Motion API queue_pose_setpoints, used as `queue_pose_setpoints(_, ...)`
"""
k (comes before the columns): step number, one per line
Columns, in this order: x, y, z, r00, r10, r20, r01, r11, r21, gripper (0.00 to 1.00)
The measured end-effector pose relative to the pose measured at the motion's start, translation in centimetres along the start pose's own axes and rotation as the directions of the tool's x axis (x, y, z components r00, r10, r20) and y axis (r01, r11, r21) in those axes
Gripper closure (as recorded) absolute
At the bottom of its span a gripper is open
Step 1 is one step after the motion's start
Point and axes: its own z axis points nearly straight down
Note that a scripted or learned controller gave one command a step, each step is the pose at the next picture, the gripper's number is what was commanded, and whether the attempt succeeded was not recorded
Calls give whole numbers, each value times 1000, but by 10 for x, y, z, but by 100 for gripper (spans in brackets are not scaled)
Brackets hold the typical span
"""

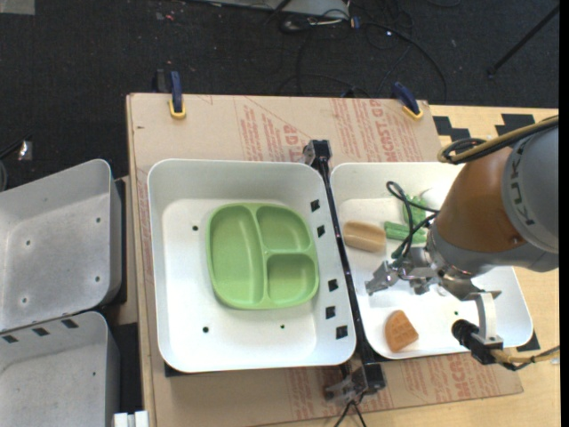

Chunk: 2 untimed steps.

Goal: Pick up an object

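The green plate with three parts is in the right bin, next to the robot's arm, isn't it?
Not quite. The camera view shows the green plate with three parts in the left bin. The arm reaches over the right bin, which holds the food pieces.

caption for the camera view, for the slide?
KUKA arm reaching into the right bin beside a tan block, green pieces and an orange chunk; green divided plate in the left bin.

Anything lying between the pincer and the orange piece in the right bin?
No. In the camera view the pincer hangs up-left of the orange piece, and the stretch between them is bare white floor of the right bin.
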Motion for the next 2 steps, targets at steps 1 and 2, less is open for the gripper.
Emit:
queue_pose_setpoints(1,0,0,13,1000,-1,0,1,1000,-2,0)
queue_pose_setpoints(2,1,0,2,1000,1,0,-1,1000,-4,100)
